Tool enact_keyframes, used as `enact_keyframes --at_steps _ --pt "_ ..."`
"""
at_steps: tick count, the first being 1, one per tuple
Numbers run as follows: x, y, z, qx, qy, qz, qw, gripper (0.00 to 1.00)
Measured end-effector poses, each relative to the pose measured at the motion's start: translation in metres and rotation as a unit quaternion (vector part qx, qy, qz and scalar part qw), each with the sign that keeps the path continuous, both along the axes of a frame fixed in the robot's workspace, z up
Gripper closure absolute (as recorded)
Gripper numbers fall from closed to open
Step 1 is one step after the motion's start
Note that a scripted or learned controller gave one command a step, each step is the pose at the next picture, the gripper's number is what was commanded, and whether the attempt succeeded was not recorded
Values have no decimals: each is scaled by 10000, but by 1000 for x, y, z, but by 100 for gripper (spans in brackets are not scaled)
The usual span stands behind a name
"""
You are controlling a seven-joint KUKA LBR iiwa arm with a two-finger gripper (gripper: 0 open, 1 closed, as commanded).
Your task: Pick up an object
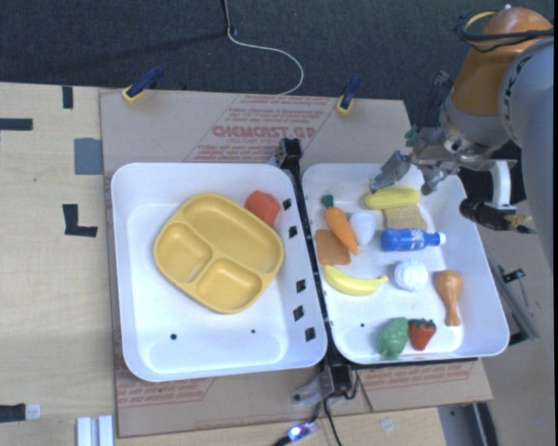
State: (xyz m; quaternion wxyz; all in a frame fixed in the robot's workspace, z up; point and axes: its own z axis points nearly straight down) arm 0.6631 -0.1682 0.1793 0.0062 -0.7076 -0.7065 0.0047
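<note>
The gripper [410,171] hangs with its fingers spread and nothing between them, over the right bin [495,297] at its far edge. Just below it lies a yellow corn cob [391,197], long axis left-to-right (the closest pick). That bin also holds a carrot [342,229], banana [354,282] and blue bottle [411,240]; the left bin [144,347] holds a yellow tray [218,251].

A yellow three-compartment plastic tray [218,251] lies in the left shallow white bin [130,286]; a small orange-red toy [263,206] touches the tray's far right edge.

fixed overhead slant over both bins [121,249]
</note>
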Motion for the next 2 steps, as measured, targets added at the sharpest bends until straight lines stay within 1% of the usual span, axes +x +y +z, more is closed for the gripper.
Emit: enact_keyframes --at_steps 1,2 --pt "3 0 9 -11 -71 14 10000 0" --pt "2 0 -56 -11 -45 19 10000 0"
